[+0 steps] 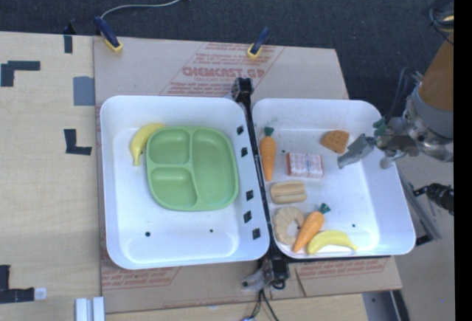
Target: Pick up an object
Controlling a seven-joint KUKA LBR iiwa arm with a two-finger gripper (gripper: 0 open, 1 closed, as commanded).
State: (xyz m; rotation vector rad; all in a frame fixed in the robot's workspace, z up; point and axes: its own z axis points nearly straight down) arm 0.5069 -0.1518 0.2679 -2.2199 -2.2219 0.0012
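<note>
A green divided plate [193,168] lies in the left bin [118,187] beside a banana [140,139].

From the right the grey KUKA arm with its orange band [442,80] leans in, wrist low and level, and its grey two-finger gripper [369,152] points leftward (fingers spread apart, one reaching further left than the other), nothing between them.
</note>
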